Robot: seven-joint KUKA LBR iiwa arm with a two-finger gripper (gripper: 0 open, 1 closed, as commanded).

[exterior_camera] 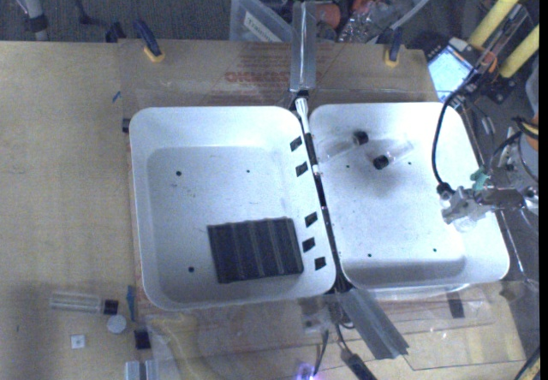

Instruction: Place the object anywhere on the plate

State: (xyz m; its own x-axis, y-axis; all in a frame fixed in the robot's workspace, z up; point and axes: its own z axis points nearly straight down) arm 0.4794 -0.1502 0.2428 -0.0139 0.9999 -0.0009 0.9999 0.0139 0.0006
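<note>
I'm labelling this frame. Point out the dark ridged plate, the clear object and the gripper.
plate (255,250), camera view, middle ridge.
clear object (370,150), camera view, its body.
gripper (458,207), camera view, at its tip.

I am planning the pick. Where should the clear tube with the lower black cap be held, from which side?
Probably across the clear tube, beside its black cap, coming from above: it seems to lie flat on the right bin floor.

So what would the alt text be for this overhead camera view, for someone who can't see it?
Two shallow white bins sit side by side on a wooden bench: the left bin holds a dark ribbed plate, the right bin two small clear objects with black caps. The robot's gripper hovers at the right bin's right edge.
</note>
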